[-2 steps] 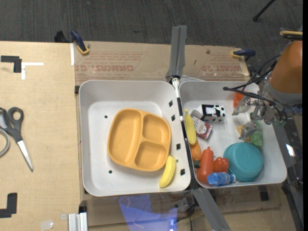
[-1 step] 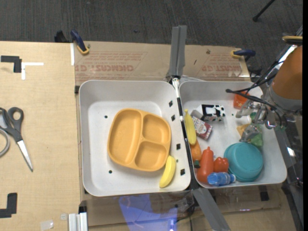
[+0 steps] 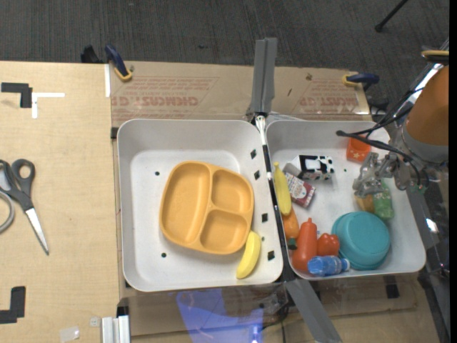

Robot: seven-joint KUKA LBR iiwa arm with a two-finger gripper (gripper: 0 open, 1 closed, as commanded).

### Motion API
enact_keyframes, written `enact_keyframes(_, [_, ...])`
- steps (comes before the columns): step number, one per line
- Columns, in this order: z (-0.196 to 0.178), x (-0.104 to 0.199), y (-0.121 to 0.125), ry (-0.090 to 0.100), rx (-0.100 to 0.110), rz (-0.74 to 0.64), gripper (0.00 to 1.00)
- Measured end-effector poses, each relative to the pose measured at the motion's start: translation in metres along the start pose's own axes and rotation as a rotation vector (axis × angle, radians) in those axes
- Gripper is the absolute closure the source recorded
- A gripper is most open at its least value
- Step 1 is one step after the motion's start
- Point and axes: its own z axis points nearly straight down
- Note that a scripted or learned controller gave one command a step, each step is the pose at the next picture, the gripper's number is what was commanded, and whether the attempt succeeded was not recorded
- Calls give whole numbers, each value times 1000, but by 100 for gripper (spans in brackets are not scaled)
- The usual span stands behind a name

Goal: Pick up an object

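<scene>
My gripper (image 3: 369, 179) hangs low over the right side of the right bin (image 3: 410, 263), on the grey arm with the orange band (image 3: 434, 113). Right under and beside it lies a green and orange object (image 3: 382, 207), partly hidden by the gripper. An orange block (image 3: 357, 150) sits just behind it. A teal bowl (image 3: 364, 239) lies in front of it. Further left are a black and white cow toy (image 3: 316, 167), a red packet (image 3: 300, 191) and a yellow banana (image 3: 283, 190).
Along the right bin's front lie an orange carrot (image 3: 290, 225), a red bottle (image 3: 307, 241), a red tomato (image 3: 328, 244) and a blue bottle (image 3: 328, 265). The left bin (image 3: 132, 191) holds an orange divided plate (image 3: 207, 207) and a second banana (image 3: 249, 254). Scissors (image 3: 25, 199) lie on the bench at left.
</scene>
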Motion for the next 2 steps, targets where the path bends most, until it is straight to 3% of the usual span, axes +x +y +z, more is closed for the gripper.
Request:
enact_keyframes(1, [17, -31, 81, 19, -1, 147, 100])
enact_keyframes(2, [15, -39, 2, 15, -1, -67, 100])
